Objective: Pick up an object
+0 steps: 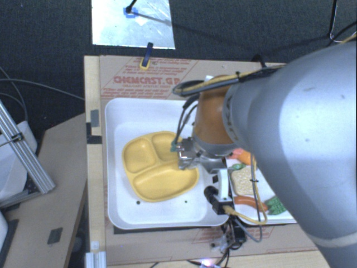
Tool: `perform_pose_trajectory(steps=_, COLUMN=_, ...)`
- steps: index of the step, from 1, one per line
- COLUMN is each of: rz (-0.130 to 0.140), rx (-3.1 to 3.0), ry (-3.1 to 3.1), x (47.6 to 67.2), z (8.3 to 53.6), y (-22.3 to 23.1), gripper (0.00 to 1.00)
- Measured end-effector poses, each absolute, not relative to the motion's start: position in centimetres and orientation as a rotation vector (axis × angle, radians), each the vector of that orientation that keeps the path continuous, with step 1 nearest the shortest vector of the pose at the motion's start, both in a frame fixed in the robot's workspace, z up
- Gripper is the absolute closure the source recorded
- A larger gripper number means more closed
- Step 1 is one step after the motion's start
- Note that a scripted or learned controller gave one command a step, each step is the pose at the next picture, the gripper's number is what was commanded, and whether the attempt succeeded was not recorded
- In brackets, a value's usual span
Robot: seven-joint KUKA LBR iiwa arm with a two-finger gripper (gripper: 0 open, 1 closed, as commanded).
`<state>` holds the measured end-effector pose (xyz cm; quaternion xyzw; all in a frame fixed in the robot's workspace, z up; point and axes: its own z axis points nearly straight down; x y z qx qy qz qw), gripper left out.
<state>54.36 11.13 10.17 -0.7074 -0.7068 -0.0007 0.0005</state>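
Observation:
A yellow divided plate [153,169] lies in the left white bin [120,205], filling most of its floor. My gripper [187,159] hangs low over the plate's right edge, below the orange wrist band, and its tip is hidden by the wrist. The right bin [281,220] is mostly covered by the grey arm. Showing in it are an orange piece [242,156], a speckled bread-like slice [241,178], a carrot-like stick [248,201] and a green piece [275,206].
Both bins rest on printed cardboard [145,80]. A small blue and yellow tool [146,56] lies on the cardboard's far edge, with a shiny sheet [133,15] behind it. An aluminium frame [22,149] stands at the left.

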Motion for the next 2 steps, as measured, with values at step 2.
perform_pose_trajectory(steps=2, rz=-0.022, rx=-2.221, ry=-2.233, x=50.0, z=25.2, y=13.1, gripper=1.0)
